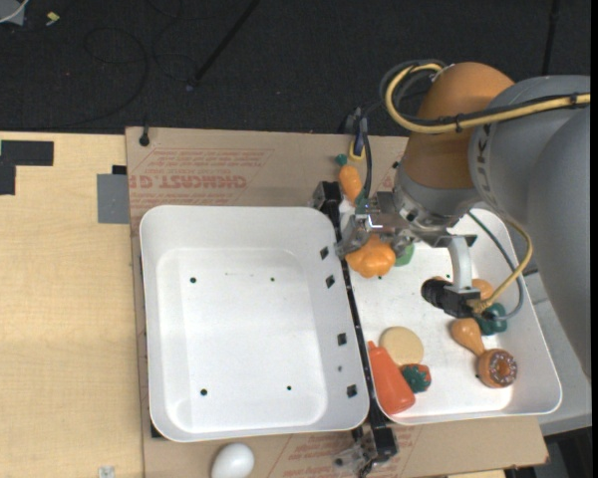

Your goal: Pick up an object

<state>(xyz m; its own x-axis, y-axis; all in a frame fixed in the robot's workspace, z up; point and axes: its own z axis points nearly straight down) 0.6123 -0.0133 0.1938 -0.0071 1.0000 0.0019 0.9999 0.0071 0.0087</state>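
My gripper point(365, 231) hangs over the far left corner of the right bin point(538, 391), close to the wall between the two bins. Right under it lies a round orange toy fruit point(371, 259), touching or nearly touching the gripper; whether it is gripped I cannot tell. A small green piece point(406, 254) peeks out just to the right of the fruit. The arm's wrist and orange band cover the bin's far right part.
The right bin also holds a red-orange cylinder point(391, 380), a tan disc point(402, 345), a teal piece point(417, 375), an orange pear shape point(466, 334) and a brown doughnut point(497, 367). The left bin point(159, 267) stands beside it. A white ball point(232, 460) lies outside, in front.
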